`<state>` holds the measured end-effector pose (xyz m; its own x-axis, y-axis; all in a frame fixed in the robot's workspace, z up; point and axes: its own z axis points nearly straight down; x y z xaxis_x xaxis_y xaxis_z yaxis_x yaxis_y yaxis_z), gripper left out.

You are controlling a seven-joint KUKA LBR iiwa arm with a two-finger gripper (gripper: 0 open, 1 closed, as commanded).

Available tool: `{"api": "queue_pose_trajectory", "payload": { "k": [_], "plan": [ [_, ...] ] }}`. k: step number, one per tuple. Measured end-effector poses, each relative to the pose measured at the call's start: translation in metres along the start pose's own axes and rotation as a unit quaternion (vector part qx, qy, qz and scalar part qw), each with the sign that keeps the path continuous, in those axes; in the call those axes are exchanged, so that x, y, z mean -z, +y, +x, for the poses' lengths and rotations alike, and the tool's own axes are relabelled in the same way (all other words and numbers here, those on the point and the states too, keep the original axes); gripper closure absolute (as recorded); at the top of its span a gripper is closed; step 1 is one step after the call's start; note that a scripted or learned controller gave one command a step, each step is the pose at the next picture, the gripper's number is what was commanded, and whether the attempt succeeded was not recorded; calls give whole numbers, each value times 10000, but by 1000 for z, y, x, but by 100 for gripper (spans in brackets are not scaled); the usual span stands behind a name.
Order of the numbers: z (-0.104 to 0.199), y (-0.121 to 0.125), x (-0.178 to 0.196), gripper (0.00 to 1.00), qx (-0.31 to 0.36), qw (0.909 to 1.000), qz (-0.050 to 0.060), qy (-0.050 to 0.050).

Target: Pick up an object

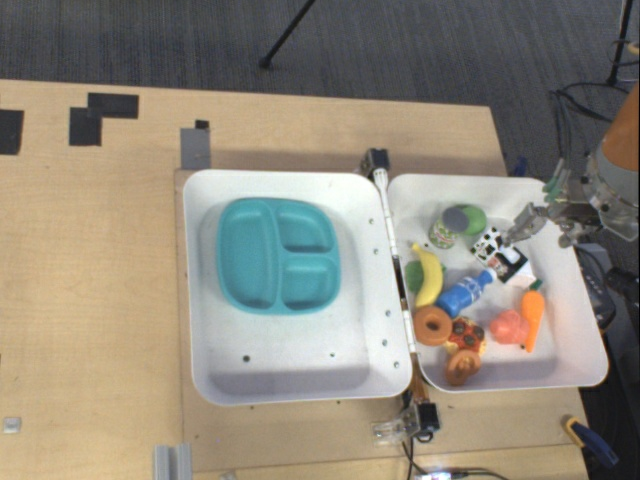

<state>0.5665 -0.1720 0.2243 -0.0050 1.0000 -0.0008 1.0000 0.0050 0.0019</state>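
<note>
The right bin holds several small toys. Among them are a green round can, a yellow banana, a blue bottle and a brown donut. An orange carrot, a pink piece and a black-and-white toy lie there too. My gripper hangs over the bin's upper right part, just right of the black-and-white toy and the can. Nothing shows as lifted.
The left bin carries a teal divided plate. A small red-brown toy lies near the right bin's front wall. A ridge with clamps separates the two bins. Cables hang off the bench at the right.
</note>
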Motion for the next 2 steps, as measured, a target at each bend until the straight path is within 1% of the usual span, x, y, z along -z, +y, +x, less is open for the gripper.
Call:
{"api": "queue_pose_trajectory", "payload": {
  "k": [1,2],
  "plan": [
    [2,34,-108,0,-991,9951,-46,-13],
    [15,36,-138,0,-28,10000,-13,-2]
  ]
}}
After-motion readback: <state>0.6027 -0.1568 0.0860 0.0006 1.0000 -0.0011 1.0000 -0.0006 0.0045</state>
